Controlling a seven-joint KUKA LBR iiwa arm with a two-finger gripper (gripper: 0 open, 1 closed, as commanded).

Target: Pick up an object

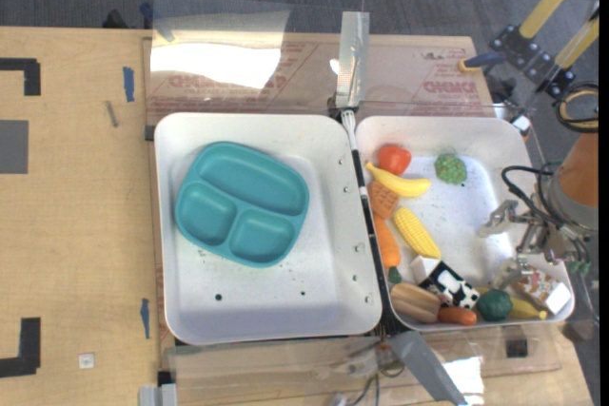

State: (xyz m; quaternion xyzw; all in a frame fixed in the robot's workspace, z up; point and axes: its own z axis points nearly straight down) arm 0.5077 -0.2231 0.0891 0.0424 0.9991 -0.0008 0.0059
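On the desk (pixel 67 233), the right bin (pixel 485 143) is the landmark: the pincer (pixel 533 238) hangs over its right side, and whether it is spread or closed cannot be told; nothing shows between its tips. Inside the bin lie a banana (pixel 400 183), a tomato (pixel 393 157), a green ball (pixel 451 168), and corn (pixel 417 232). Left of the bin, a teal plate (pixel 243 203) sits in the left bin (pixel 190 299).
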